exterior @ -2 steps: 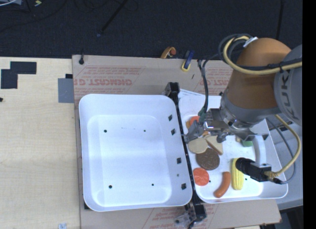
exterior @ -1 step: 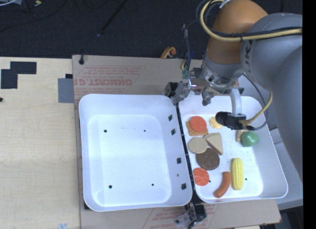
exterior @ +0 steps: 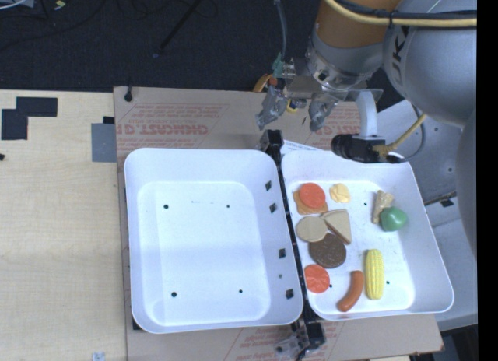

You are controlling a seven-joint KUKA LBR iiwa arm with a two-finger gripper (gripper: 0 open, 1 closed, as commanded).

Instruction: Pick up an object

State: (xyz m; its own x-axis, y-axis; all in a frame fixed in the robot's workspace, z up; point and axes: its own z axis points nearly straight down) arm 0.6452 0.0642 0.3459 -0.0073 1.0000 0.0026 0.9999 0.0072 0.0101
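My gripper (exterior: 294,116) hangs high over the brown cardboard just behind the right bin's (exterior: 424,219) far left corner. It is open, with nothing between its fingers (exterior: 271,115). Toy food lies in the right bin: a red tomato slice (exterior: 312,195), a small yellow piece (exterior: 340,193), a beige wedge (exterior: 380,204) beside a green piece (exterior: 394,219), two bread slices (exterior: 311,229), a brown patty (exterior: 327,253), a second red slice (exterior: 317,278), a sausage (exterior: 351,292) and a corn cob (exterior: 374,274).
The left bin (exterior: 202,243) sits beside the right one, with black clips along their shared wall (exterior: 282,219). Both rest on a cardboard sheet (exterior: 187,122) on the pale bench. The grey arm fills the upper right.
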